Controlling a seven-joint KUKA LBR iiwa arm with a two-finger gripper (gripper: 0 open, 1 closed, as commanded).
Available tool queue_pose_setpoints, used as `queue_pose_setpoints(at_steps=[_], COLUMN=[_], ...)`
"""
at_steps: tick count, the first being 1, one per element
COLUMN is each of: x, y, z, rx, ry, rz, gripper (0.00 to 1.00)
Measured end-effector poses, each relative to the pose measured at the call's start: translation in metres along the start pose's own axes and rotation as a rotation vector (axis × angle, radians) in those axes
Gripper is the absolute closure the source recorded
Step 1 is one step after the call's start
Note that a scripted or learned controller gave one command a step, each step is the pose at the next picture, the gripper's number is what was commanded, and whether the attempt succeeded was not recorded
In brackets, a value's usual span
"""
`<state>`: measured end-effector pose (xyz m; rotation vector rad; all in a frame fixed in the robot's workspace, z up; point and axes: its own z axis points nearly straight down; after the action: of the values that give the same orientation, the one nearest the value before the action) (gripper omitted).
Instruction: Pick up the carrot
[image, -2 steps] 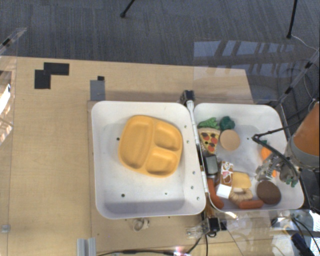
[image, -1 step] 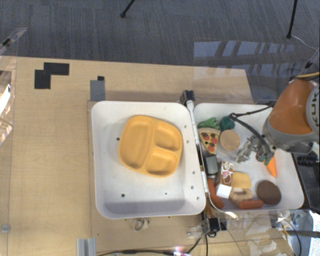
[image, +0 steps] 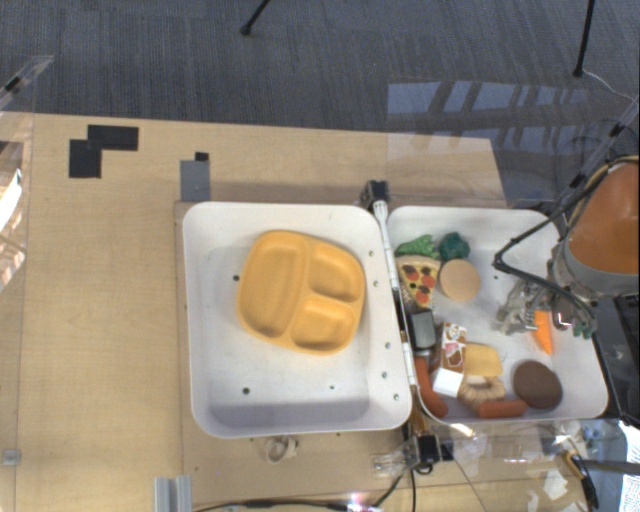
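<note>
Camera view: one wooden bench (image: 120, 330) is seen bearing two white bins side by side. The left bin (image: 215, 400) holds one yellow divided plate (image: 300, 290). The right bin (image: 590, 400) holds the toy food: one pizza slice (image: 417, 279), one tan round disc (image: 460, 281), one green leafy piece (image: 417, 245), one dark green piece (image: 454, 244), one brown oval piece (image: 537, 384), two sausages (image: 499, 408) and one carrot (image: 543, 331).

One grey arm with an orange band (image: 606, 230) is reached in from the right, and its hand (image: 530, 315) is lowered over the right bin's right side. The carrot lies just beside the hand, on the side toward the bin's right wall, its long axis running roughly up and down the view. Whether the hand is released or clenched cannot be told, and no grasp on the carrot can be confirmed.
</note>
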<state>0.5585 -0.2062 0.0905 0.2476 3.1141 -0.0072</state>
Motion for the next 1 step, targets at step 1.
queue_pose_setpoints(at_steps=[1], x=[0.0001], y=[0.0012], z=[0.0004], rx=[-0.001], ry=[0.001], rz=[-0.001], gripper=[0.00])
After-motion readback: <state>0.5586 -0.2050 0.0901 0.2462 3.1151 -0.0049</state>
